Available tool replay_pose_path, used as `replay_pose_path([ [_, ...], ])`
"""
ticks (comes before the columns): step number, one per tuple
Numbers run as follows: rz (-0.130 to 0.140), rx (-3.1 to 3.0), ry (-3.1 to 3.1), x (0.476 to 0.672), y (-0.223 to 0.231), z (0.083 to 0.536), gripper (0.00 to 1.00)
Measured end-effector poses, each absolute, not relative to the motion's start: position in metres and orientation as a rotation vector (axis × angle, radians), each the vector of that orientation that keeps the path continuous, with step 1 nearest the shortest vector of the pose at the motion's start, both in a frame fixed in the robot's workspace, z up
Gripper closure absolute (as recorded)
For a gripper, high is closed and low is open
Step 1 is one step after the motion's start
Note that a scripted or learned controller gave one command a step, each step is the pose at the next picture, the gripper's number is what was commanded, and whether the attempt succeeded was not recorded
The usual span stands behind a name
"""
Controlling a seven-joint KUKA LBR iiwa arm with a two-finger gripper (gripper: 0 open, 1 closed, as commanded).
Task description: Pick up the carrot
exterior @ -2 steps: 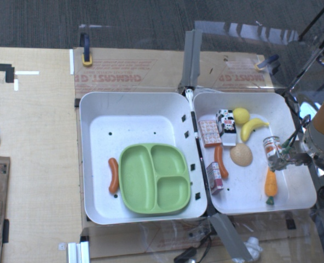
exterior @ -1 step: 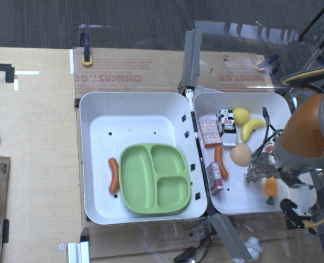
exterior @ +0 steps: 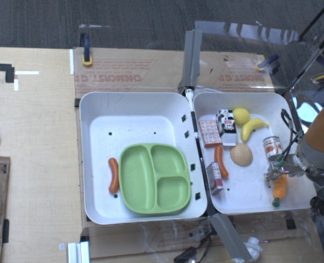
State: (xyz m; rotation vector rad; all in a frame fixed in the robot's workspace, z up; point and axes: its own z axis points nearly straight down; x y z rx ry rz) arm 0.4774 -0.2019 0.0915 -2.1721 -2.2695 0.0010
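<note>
The carrot is orange with a green tip and lies tilted near the front right corner of the right bin. My gripper hangs right over the carrot's upper end, at or touching it. The grey arm with its orange band comes in from the right edge.
The right bin also holds a small can, a round bread roll, a banana, a lemon, two small boxes, a sausage and a packet. In the left bin are a green divided plate and another sausage.
</note>
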Motion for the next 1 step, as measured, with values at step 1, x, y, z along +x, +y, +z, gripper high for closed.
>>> replay_pose_path([
  [1,0.002,-2.19,-2.252,0.5057,-0.1398,0.1732,1.0],
])
